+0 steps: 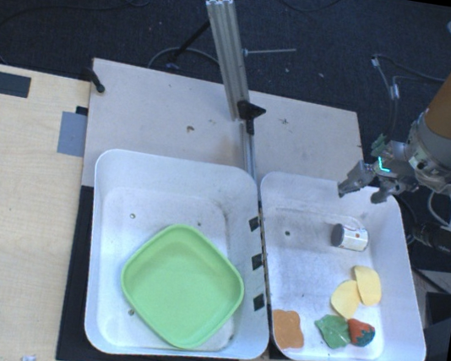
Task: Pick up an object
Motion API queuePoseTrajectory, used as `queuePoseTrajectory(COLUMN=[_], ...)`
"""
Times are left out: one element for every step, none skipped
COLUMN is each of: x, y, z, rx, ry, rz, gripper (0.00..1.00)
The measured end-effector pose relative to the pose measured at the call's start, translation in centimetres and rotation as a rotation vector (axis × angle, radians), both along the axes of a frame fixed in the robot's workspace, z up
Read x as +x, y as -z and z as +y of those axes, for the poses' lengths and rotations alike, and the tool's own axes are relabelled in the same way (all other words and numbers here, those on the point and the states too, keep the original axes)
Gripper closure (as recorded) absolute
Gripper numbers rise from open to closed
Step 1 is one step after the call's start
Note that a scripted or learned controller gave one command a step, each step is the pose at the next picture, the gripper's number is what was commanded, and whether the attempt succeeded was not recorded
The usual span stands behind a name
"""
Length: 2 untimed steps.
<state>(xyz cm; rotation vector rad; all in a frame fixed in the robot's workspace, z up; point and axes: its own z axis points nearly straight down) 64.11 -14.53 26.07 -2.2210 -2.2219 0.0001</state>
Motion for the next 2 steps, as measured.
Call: queuePoseTrajectory(x=[0.0,-0.2], y=[0.0,6.3], z=[0.0,0.5], rx=[0.000,0.001], ry=[0.000,-0.001], rz=[0.000,0.006], gripper=[0.00,0.00])
